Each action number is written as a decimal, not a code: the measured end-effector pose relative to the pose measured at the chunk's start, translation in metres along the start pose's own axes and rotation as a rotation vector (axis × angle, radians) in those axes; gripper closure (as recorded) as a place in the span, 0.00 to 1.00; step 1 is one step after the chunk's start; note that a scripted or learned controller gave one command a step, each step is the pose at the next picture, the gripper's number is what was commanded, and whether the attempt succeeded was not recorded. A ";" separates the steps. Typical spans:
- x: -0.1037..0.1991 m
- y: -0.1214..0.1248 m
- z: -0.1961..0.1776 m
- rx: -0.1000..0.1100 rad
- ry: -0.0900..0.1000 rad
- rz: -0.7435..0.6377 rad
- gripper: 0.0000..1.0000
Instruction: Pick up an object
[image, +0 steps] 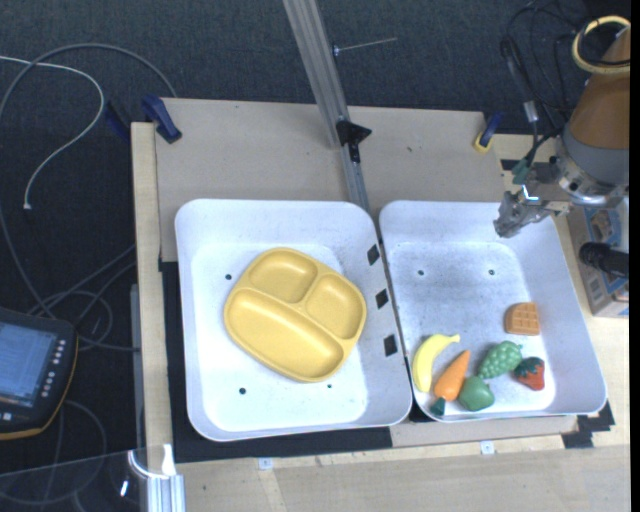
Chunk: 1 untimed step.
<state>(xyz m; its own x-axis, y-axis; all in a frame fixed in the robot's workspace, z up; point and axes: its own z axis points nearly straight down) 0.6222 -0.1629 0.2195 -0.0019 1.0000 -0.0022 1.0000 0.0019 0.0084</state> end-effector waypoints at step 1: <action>0.000 0.001 -0.007 0.005 0.002 0.000 1.00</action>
